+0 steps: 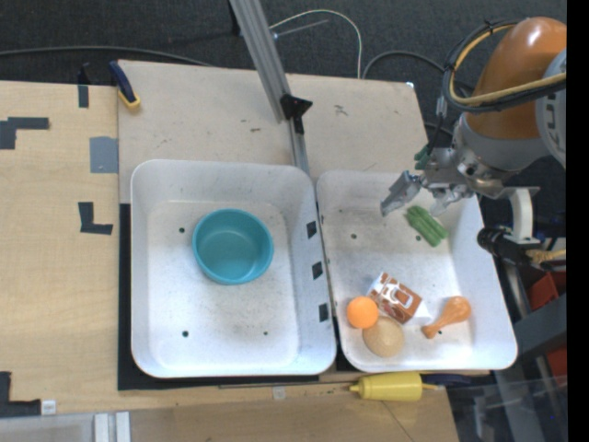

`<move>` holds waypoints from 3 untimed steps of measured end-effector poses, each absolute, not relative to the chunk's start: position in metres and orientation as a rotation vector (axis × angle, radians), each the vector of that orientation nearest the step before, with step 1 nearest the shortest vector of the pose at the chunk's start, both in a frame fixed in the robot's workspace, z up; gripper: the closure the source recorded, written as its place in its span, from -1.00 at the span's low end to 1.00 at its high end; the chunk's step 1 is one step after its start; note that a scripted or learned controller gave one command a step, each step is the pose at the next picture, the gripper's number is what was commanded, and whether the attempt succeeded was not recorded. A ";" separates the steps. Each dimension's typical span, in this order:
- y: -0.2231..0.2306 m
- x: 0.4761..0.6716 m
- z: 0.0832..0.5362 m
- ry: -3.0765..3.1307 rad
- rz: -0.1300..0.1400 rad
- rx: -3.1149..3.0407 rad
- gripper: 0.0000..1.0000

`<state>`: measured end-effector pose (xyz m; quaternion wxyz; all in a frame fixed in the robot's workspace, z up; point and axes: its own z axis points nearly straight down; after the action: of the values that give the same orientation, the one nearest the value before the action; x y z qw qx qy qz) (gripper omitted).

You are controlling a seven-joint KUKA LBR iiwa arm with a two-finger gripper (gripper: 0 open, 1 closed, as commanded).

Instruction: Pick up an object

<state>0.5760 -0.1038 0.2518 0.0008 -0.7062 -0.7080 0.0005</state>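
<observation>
The hand (428, 196), fingers spread and holding nothing, hovers over the long green plastic vegetable (427, 226) at right of centre in the right white bin (479, 279); closing off-centre could roll it aside

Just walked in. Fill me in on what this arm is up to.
The grey KUKA arm reaches in from the right, its two-finger gripper spread open over the far part of the right white bin, just beside a small green oblong object. Nothing is between the fingers. Nearer the front of that bin lie an orange ball, a brown-and-white carton, a tan round lump and an orange drumstick-shaped toy. The left white bin holds a teal plastic bowl.
</observation>
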 end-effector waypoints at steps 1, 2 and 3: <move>-0.104 0.576 0.252 -2.223 0.001 -2.218 -1.00; -0.098 0.577 0.206 -2.220 0.007 -2.217 -1.00; -0.101 0.578 0.161 -2.220 0.008 -2.217 -1.00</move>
<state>0.5775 -0.1010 0.1614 0.0020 -0.7067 -0.7075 0.0026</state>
